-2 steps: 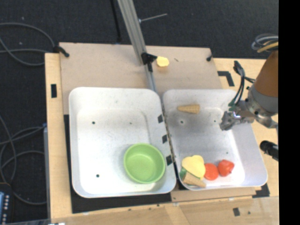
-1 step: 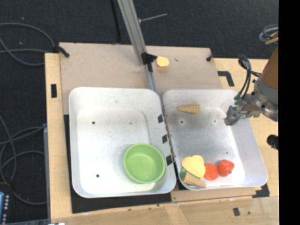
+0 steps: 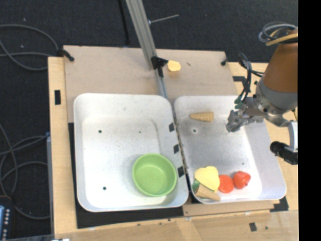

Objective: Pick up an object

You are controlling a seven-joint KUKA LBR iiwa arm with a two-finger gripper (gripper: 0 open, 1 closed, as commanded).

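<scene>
Your gripper (image 3: 234,121), whose grip I cannot tell, hangs at three o'clock of the cone (image 3: 201,117) in the right bin (image 3: 261,149); it's likely light, stiff, slippery, so pinch its thicker end.

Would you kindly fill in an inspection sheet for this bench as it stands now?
Surface: tan bench bearing a left bin and a right bin, side by side.
Job's things: green bowl in the left bin's near right corner; in the right bin a cone near the far wall, and a yellow piece, two red pieces and a tan piece clustered at the near edge.
Clutter: small yellow item on the bench behind the bins.
Hand: hand above the right bin's far right part, nothing seen in it.
Cables: dark cables on the floor at left.
Surroundings: metal rail slanting over the bench.
</scene>
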